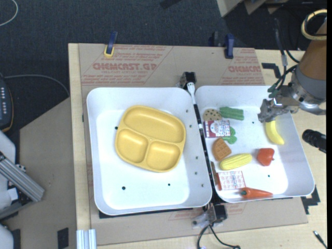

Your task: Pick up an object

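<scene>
your pincer (270, 109) hovers at right of frame; whether it's apart, you cannot tell. the banana (274, 132) just below looks light, stiff, slick; grip across its middle.

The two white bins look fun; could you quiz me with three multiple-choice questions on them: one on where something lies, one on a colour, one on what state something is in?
1. Where does the yellow divided plate lie?
A. left bin
B. right bin
C. on the floor

2. What colour is the carrot?
A. blue
B. orange
C. white

3. How does the banana stand to the pincer?
A. lifted clear of the bin
B. lying on the bin floor, just below it
C. resting on the divided plate

Answers:
1 A: the plate sits in the left bin.
2 B: its body is orange.
3 B: the banana lies flat in the right bin.
</scene>
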You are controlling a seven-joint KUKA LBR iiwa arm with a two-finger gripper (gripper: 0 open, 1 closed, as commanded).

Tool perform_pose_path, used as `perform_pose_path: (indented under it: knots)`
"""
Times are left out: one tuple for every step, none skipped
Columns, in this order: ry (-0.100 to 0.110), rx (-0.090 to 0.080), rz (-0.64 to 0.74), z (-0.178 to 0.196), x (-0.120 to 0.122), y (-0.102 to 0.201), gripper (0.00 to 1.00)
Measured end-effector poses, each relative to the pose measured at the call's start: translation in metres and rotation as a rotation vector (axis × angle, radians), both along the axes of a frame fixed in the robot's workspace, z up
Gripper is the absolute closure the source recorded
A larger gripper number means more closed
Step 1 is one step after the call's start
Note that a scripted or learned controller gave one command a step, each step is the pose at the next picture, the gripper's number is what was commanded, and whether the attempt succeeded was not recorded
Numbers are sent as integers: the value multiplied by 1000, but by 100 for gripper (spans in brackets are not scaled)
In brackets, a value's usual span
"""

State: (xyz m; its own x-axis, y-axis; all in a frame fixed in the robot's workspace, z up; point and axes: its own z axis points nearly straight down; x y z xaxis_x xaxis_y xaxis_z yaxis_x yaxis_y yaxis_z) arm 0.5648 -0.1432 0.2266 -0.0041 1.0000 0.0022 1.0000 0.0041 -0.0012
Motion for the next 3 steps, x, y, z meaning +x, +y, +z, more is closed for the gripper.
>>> perform_pose_path:
  knots:
    - [2,0,0,-8,-10,52,100]
    - [-2,1,3,4,-12,110,100]
    - [-3,-2,0,8,-7,145,100]
